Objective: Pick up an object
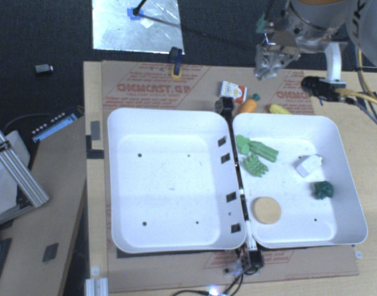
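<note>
From my seat, nearest me is the front lip of the two white bins, sitting side by side on a brown cardboard sheet; the left bin has a bare floor with plenty of room inside its walls. In the right bin, the closest item is a round tan disc, lying near the front left corner, close to the divider where the bins meet. Farther back and to the right sits a dark green lump near the right wall, and just beyond it a small white block. Toward the far left of that bin I see two green pieces touching or nearly so: a ridged one and, behind it, a longer one. The middle of this bin's floor is open. Past the far rim, on the cardboard, lie a small carton, an orange carrot-like thing and a yellow piece. The gripper hangs beyond the far rim, above the cardboard, well apart from everything in the bin; nothing sits between its fingers, and I cannot tell how wide they are.
</note>
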Motion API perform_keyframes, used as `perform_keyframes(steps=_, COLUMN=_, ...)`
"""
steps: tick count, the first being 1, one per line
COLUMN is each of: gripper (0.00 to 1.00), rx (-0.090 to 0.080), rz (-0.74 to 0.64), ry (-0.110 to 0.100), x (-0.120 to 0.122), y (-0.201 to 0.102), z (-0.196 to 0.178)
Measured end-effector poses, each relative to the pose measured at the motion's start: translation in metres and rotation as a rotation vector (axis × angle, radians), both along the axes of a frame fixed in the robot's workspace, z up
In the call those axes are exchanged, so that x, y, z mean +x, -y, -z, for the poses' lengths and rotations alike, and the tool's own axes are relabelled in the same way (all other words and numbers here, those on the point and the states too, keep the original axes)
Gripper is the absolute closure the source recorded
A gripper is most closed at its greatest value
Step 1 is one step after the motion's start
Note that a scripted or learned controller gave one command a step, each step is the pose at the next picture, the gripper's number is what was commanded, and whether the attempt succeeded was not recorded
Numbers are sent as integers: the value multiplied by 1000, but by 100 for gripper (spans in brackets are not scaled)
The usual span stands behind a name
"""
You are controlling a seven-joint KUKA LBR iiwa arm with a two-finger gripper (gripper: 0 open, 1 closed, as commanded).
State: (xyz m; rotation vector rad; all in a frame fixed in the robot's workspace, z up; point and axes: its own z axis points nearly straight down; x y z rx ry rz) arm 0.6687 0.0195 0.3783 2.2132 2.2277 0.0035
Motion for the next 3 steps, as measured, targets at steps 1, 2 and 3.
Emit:
perform_keyframes(steps=1, gripper=100, rx=-1, rz=2, ry=0, x=0, y=-3, z=1)
perform_keyframes(steps=2, gripper=100, rx=-1, rz=1, ry=1, x=0, y=-18, z=-11)
perform_keyframes(steps=3, gripper=100, rx=0, rz=1, ry=-4, x=-45, y=-37, z=4)
